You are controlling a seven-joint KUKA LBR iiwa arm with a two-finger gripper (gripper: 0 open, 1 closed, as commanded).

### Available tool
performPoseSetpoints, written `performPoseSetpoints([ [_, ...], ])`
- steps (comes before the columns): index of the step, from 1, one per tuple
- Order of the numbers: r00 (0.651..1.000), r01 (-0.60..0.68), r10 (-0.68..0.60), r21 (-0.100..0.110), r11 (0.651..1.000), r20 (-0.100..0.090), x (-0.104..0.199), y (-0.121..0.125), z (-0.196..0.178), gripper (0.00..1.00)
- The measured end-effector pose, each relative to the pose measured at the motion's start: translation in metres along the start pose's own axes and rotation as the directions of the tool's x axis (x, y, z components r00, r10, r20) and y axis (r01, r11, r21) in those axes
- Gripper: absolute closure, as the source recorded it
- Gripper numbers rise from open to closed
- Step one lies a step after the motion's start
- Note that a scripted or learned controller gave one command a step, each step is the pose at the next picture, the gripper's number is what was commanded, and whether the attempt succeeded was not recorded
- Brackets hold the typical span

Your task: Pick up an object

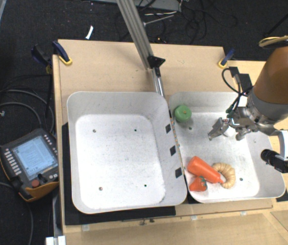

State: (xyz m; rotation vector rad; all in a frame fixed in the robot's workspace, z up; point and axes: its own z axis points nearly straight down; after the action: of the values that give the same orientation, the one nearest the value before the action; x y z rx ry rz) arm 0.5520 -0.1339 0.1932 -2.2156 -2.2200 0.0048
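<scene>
Dark carpet strewn with cables surrounds a tan bench (113, 65) that carries two shallow white bins side by side. From the right, the grey arm with its orange band (281, 68) reaches over the right bin (266, 193), and the gripper (224, 129) hangs above that bin's upper middle; whether it is released or clenched I cannot tell, and nothing is visibly caught in it. Well to its left, near the bin's upper left corner, sits a green round object (183, 113). Below the gripper, at the bin's lower left, an orange carrot (205, 169) lies touching a small red object (198, 184) and a curled beige piece (227, 174). Across the divide lies the left bin (82, 106). Off the bench's left edge, a control pendant (30, 162) rests on the floor.
</scene>
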Motion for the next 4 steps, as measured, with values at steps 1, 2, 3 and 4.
performPoseSetpoints([
  [1, 1.0, -0.002, 0.002, -0.005, 1.0, 0.001, 0.0, 0.001, -0.002, 0.0],
  [2, 1.0, -0.004, 0.004, 0.001, 1.0, 0.0, -0.004, 0.001, 0.061, 0.0],
  [3, 1.0, -0.003, 0.003, -0.006, 1.0, 0.002, -0.004, 0.001, 0.099, 0.0],
  [4, 1.0, -0.002, 0.002, -0.008, 1.0, 0.002, -0.004, 0.002, 0.087, 1.0],
])
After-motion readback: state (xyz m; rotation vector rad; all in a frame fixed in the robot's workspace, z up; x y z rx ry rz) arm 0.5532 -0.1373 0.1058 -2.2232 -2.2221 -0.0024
